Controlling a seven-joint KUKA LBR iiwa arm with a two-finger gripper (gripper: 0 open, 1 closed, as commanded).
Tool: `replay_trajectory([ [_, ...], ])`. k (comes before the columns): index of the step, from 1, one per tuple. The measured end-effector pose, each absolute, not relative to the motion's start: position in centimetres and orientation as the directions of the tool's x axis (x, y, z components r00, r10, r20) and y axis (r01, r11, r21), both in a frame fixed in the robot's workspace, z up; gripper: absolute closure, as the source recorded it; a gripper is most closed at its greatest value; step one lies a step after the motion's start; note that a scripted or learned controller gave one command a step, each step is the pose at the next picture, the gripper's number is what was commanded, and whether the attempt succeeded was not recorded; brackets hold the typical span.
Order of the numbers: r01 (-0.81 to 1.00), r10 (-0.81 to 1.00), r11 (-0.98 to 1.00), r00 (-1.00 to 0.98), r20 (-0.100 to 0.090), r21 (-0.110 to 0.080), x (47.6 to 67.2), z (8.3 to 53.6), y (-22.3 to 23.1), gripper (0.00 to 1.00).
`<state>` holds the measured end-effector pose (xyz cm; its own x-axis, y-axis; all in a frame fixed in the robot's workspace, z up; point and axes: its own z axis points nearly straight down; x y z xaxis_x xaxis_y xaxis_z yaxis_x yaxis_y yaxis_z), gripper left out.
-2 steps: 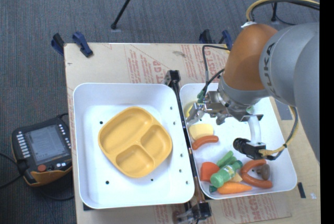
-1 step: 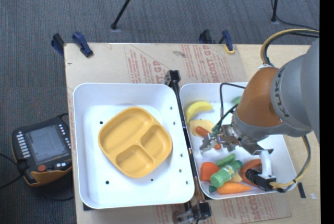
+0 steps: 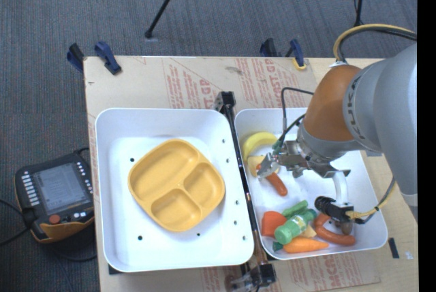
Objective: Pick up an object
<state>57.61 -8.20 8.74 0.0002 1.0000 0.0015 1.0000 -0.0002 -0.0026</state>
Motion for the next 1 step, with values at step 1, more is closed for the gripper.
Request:
replay_trajectory([
  [1,1.000,1.000,-0.001,0.001,0.003,-0.005,57.59,9.68,-8.19,1.00],
])
